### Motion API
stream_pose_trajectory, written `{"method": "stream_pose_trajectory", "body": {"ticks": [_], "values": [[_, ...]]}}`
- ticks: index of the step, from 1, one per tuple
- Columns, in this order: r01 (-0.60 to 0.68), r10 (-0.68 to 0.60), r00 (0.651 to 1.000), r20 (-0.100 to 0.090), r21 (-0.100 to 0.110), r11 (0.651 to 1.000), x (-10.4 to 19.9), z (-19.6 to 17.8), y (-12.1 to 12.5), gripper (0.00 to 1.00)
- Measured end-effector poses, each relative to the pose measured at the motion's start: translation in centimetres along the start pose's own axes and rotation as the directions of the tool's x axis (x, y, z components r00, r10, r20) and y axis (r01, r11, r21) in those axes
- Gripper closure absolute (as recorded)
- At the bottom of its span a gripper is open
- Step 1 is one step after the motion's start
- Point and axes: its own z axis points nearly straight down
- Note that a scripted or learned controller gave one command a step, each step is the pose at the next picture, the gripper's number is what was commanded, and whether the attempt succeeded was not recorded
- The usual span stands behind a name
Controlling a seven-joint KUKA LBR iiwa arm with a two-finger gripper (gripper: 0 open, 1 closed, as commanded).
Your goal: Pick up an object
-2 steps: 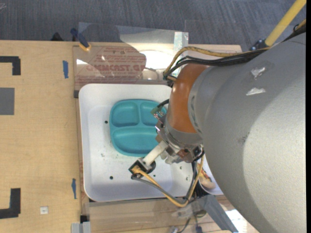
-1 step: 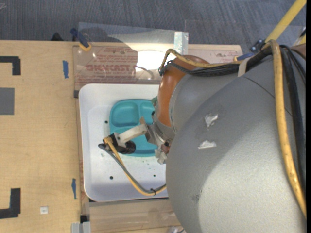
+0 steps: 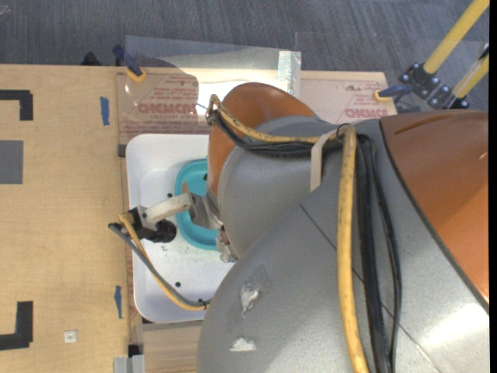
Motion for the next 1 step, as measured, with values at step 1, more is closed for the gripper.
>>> {"method": "stream_pose_trajectory", "body": {"ticks": [1], "values": [[-0.005,0.005,1.000,-0.008,0.000,1.000,0.17,-16.27,0.29,1.00]]}}
